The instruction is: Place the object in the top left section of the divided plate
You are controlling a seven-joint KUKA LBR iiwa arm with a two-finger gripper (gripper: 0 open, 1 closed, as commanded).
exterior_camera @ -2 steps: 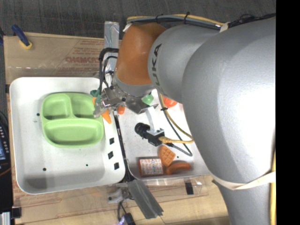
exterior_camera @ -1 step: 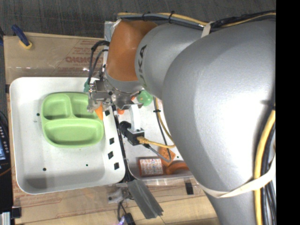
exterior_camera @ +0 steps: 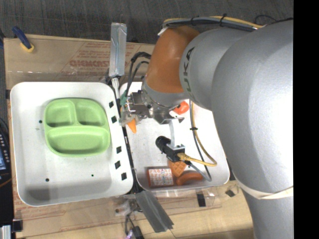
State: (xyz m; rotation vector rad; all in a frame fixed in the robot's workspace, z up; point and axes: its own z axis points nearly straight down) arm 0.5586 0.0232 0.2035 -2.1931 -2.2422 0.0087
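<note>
The grey arm with its orange band [exterior_camera: 167, 59] reaches over the right white bin [exterior_camera: 219, 148]; its hand [exterior_camera: 130, 114] hangs by that bin's left wall, and whether it is apart or together cannot be told. A small orange cone-shaped object [exterior_camera: 131, 126] lies just below the hand. The light green divided plastic plate [exterior_camera: 77, 126] rests in the left white bin [exterior_camera: 30, 133]. A small printed can [exterior_camera: 160, 177] lies at the right bin's near edge, beside an orange-brown piece [exterior_camera: 185, 176].
</note>
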